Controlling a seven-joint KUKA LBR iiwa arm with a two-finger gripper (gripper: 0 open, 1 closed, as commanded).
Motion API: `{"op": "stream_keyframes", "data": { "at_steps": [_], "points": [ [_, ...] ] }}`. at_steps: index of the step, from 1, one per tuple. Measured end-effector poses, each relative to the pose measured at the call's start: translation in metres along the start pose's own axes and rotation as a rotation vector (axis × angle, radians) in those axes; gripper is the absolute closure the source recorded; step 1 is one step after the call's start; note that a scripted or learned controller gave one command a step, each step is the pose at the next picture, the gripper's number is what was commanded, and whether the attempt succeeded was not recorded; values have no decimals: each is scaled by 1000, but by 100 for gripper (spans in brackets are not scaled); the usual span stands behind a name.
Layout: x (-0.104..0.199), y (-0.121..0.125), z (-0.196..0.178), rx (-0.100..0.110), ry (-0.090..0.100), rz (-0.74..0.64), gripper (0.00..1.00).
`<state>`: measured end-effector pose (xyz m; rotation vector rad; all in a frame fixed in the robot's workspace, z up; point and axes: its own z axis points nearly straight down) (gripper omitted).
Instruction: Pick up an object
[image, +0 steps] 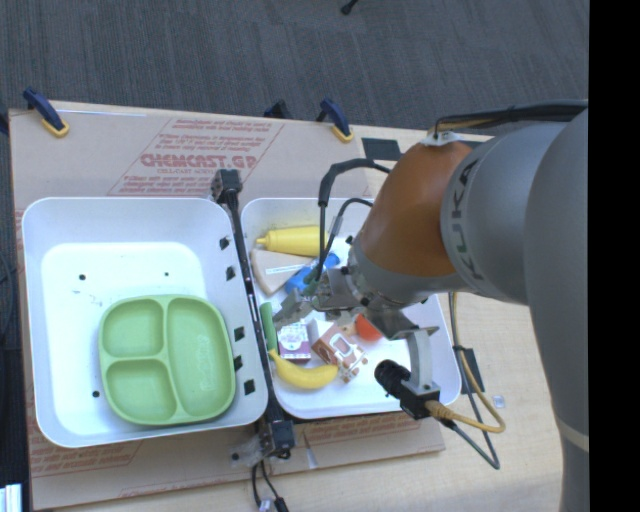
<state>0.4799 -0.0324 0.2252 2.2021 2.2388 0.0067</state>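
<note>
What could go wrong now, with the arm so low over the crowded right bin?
1. The items lie packed together: the banana touches a small box, so a grasp may catch two things or push one aside.
2. The arm hides much of the right bin, so a miss may go unseen.
3. The yellow bottle is rounded and might slip.

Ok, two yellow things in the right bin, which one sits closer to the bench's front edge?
The banana, curved, at the bin's near wall beside the small packets. The other, a yellow squeeze bottle, lies on its side at the far end.
</note>
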Motion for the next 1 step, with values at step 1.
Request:
{"op": "stream_keyframes", "data": {
  "at_steps": [1],
  "points": [
    [0,0,0,0,0,0,0]
  ]
}}
